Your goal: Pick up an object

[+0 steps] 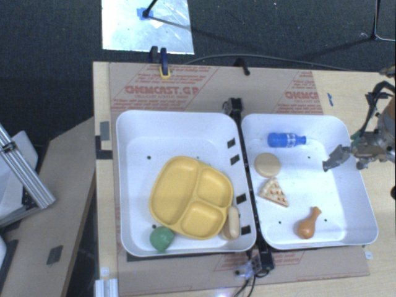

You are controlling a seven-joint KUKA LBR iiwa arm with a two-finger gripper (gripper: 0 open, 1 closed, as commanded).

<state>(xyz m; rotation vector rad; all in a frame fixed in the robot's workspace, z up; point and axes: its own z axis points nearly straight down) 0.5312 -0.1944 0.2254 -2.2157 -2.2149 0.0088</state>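
Gripper [337, 158]: over right bin's [365, 228] right edge, finger spread unclear. Toy drumstick [307, 223]: near front edge; probably light, rigid, smooth plastic; best taken across its narrow handle.

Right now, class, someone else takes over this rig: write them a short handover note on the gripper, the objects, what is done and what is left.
Gripper: at the right bin's right edge, above the floor, nothing seen between its jaws; whether they are open or shut is unclear.
Right bin: blue bottle at the back, round tan disc, pizza slice, drumstick near the front.
Left bin: yellow divided tray, green ball, pale bread roll.
Done: nothing picked up.
Left: grasp and lift one object.
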